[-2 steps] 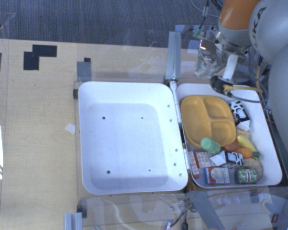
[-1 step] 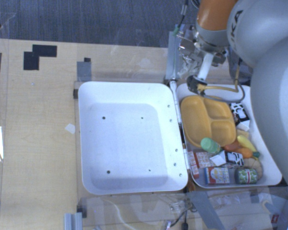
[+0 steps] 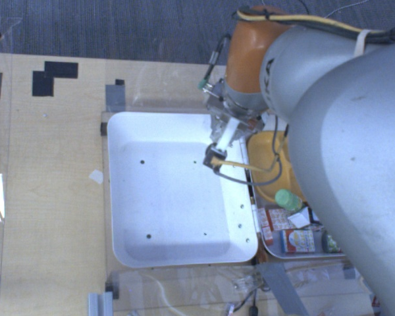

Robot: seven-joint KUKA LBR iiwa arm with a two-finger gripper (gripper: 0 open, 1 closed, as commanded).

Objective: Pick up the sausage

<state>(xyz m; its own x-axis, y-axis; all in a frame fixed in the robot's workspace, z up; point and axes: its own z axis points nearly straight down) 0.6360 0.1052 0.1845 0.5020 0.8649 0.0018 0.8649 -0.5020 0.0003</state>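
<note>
hand (image 3: 232, 124) over left bin (image 3: 128, 176), near rim (image 3: 249, 206) (arm side)

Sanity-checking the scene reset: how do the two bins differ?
Left-of-view bin: seen whole, its white floor mostly showing. Right-of-view bin: largely covered by the arm, holding a yellow item, a green item and printed packets. Both are shallow and white.

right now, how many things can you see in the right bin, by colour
yellow thing: 1
green thing: 1
red and white packets: 2
total: 4 in sight; the arm covers the rest of the right bin
</note>
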